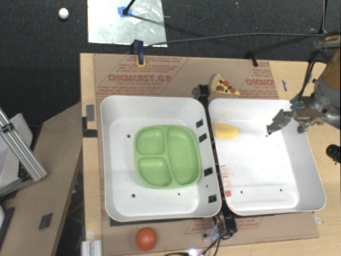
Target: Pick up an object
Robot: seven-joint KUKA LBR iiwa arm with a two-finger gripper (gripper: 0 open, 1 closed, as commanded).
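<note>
I look down at a slant on two shallow white bins side by side on a cardboard-covered bench. The left bin (114, 143) holds a green divided plate (167, 156), lying flat near its middle. The right bin (298, 196) holds one loose thing: a small yellow object (226, 132), soft-edged and flattish, lying near the bin's upper left corner, close to the wall shared with the left bin.

The arm (325, 97) comes in from the right. Its gripper (276, 124) hangs over the upper right part of the right bin, well apart from the yellow object, with bare white floor between them. At this size the dark fingers read as one blurred shape, so I cannot tell whether they are spread or pressed together. I see nothing pinched between them, and they touch no object.

Outside the bins, a toy pizza slice (225, 85) lies on the cardboard just above the right bin, and an orange-red ball (146, 238) sits on the bench in front of the left bin.

My worry, as a judgement: the yellow object is low and lies near the bin wall. A descent slightly off could push it into the corner or strike the wall. A closing grip might skid over its rounded top and come up with nothing.
</note>
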